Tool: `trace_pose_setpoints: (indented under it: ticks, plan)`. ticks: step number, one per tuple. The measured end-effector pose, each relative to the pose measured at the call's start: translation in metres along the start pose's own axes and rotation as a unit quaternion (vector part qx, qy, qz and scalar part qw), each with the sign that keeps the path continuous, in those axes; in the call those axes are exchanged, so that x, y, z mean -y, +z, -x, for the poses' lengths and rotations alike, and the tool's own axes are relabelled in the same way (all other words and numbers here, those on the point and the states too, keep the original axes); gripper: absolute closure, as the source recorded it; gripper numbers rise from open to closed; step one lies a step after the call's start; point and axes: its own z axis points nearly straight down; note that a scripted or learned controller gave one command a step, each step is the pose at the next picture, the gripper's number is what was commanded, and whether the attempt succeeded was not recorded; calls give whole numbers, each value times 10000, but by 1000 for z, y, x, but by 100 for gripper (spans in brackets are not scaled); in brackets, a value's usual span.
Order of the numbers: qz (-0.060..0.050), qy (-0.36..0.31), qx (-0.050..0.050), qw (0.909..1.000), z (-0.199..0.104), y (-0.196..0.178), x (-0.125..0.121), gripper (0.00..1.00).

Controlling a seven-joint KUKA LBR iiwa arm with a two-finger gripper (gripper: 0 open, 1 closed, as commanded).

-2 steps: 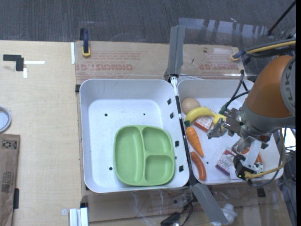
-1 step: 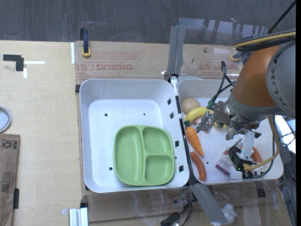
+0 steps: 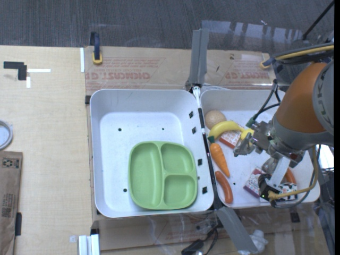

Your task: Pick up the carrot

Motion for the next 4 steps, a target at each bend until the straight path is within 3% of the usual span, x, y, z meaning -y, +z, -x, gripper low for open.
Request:
trace_pose_setpoints:
  ticks: [1,2,3,4]
  plan:
    - [14,935,-6,9956,-28,0,17,0]
    - [5,-820,-1,9966,-29,0,18,0]
    - [14,4,-1,10000,-24,0,15,0]
    - [3,-1365,0,9906,-24,0,15,0]
